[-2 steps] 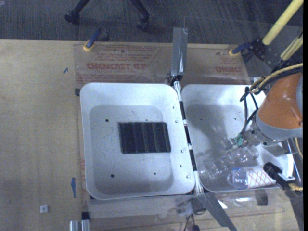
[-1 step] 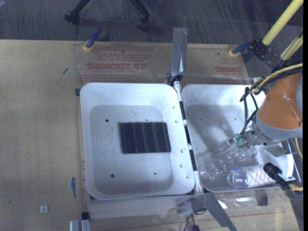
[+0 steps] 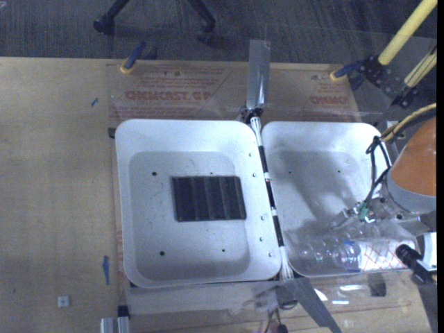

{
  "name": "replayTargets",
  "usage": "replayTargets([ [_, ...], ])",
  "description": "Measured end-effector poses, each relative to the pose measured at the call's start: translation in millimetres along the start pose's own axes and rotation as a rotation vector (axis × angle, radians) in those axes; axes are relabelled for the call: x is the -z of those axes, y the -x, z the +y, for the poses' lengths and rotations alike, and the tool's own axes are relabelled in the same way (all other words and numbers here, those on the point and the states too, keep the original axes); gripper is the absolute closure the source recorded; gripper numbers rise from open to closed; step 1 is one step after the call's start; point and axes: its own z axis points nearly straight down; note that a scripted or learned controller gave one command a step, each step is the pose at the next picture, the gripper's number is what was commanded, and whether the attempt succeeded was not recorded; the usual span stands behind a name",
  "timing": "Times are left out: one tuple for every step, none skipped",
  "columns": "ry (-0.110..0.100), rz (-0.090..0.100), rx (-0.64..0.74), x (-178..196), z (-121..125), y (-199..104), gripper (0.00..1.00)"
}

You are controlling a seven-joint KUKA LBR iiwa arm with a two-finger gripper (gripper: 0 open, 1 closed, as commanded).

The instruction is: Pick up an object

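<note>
A dark ridged rectangular block (image 3: 208, 198) lies flat in the middle of the left bin (image 3: 139, 151). In the right bin (image 3: 312, 144), a clear plastic bottle (image 3: 325, 250) lies on its side near the front wall. A flat piece with a red criss-cross pattern (image 3: 378, 255) lies just right of it. My gripper (image 3: 357, 216) reaches in from the right and hangs low over the right bin's front right part, just above and behind the bottle. The arm's orange band (image 3: 416, 161) stands above it.
The two bins meet along a central divider (image 3: 267, 186). Black cables (image 3: 378, 165) loop beside the arm over the right bin's right side. A yellow-handled clamp (image 3: 388, 50) sits at the back right, and bare wooden bench (image 3: 55, 186) extends left.
</note>
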Motion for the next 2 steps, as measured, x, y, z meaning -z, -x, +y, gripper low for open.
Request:
replayTargets([
  [0.006,-0.003,-0.001,12,2,1,1.0],
  [-0.007,0.002,-0.034,108,59,-31,1.0],
])
